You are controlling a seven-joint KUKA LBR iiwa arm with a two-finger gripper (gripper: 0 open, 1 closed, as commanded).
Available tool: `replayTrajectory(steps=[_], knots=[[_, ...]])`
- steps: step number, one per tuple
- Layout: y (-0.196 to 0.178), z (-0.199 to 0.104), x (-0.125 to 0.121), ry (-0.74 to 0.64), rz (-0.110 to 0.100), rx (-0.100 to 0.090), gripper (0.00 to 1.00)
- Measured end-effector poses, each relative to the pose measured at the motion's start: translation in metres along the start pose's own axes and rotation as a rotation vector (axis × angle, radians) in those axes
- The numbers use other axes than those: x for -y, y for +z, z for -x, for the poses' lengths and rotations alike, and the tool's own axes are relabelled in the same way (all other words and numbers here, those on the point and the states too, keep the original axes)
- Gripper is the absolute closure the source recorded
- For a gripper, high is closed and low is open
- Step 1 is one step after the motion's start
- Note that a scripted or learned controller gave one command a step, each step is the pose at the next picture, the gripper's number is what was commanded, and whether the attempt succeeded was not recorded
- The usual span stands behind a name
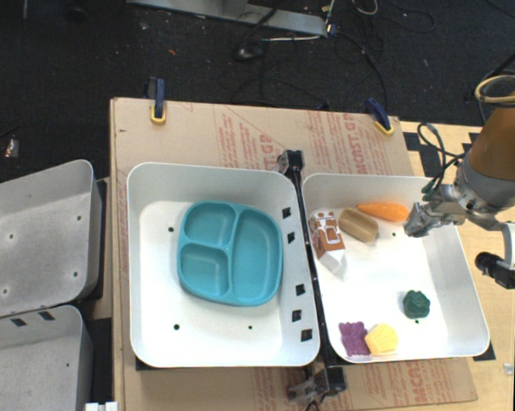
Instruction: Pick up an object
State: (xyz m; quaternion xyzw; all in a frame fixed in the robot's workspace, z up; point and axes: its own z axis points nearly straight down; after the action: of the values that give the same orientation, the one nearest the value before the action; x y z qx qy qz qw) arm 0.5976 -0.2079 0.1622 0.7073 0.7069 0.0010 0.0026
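Observation:
The right bin [459, 277] holds an orange carrot [383, 211] at its far edge, a tan bread roll [359, 225] beside it, and a brown-and-white carton [328, 238] near the divider. A dark green lump [417, 304] lies toward the right. At the front lie a purple piece [353, 337] and a yellow piece [382, 339] side by side. My gripper [419, 223] hangs at the bin's far right, just right of the carrot's tip, with nothing visibly held.
The left bin [148, 264] carries a teal divided plate [232, 252]. Black clips line the divider [304, 262] between the bins. White trays [35, 225] lie off the bench at the left. Cables trail by the arm at the right.

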Motion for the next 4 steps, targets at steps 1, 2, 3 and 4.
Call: replayTrajectory(steps=[1,2,3,4], knots=[[-0.045,0.004,0.003,0.0,0.0,0.0,1.0],[-0.088,0.007,0.004,-0.002,0.0,0.0,1.0],[-0.131,0.007,0.002,-0.003,0.001,0.0,1.0],[-0.113,-0.042,0.016,-0.005,-0.007,-0.002,1.0]])
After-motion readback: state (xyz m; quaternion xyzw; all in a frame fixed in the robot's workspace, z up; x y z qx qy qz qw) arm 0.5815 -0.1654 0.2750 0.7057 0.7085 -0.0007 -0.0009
